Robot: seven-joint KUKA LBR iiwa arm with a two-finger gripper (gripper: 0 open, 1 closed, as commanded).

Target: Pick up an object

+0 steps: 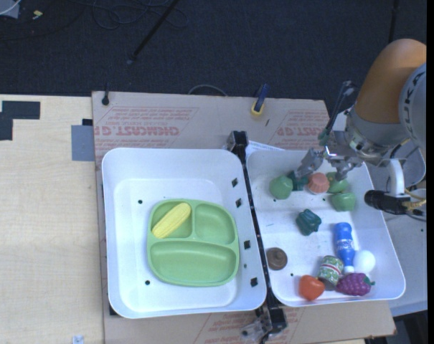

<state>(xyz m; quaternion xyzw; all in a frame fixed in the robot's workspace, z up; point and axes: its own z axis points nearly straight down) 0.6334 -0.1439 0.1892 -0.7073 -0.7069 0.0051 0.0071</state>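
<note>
Nothing is being lifted yet: I am seeing the gripper [330,165] hovering low at the right bin's [396,260] far edge, fingers spread apart around a pinkish ball [318,183], grasping nothing. Green pieces [280,188] are crowding it on both sides, while a bottle [343,240], grapes [354,284] and tomato [310,287] are lying along the near edge.

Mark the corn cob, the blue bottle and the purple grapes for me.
corn cob [171,219], camera view, middle of the cob.
blue bottle [343,240], camera view, middle of its body.
purple grapes [354,284], camera view, centre of the bunch.
</note>
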